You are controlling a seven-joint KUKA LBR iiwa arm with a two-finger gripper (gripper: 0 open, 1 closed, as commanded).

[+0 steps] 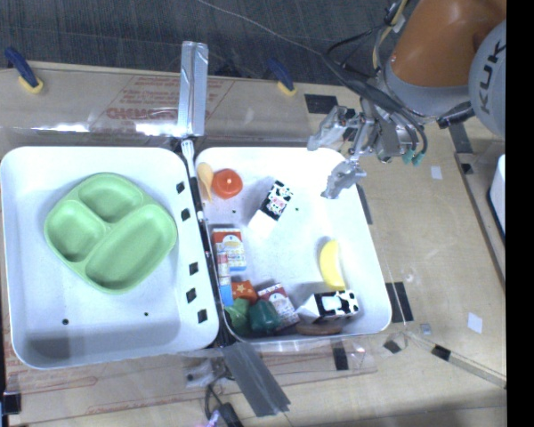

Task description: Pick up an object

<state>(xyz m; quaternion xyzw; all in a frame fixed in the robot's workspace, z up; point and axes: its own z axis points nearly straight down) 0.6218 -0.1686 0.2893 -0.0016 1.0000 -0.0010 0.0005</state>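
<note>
Jaws: metal tips hang over the back right corner of the right shallow white plastic bin [360, 207], low near the rim. Too blurred and cluttered with cables to tell if they are apart or together. Nothing readable between them.

Camera view, candidates, all in the right bin:
- small black-and-white cow-print carton [278, 200]: boxy, tilted, nearest the jaws
- yellow curved toy banana [331, 263]: smooth plastic, lying alone near the right wall
- orange round ball-like toy [227, 183]: back left corner, beside a pale yellow piece [205, 178]
- tall red-and-white printed carton [230, 252]: flat against the left wall
- front pile: dark green lumpy toy [249, 314], red printed box [280, 302], second black-and-white cow-print box [338, 303], packed touching

Left shallow white plastic bin [18, 238] holds a light green three-compartment plastic plate [111, 229]. The grey arm with orange band [445, 43] comes in from the right. Wooden counter [445, 283] underneath.

Risks, judged:
- jaws sit close to the bin wall, so a straight descent may clip the rim or close on bare floor
- the banana is slick and curved and may squirt out of a pinch
- the tilted carton may tip or slide instead of seating
- the front pile is crowded, so a grab there could nudge neighbours or catch two things
- the ball could roll away on contact
</note>
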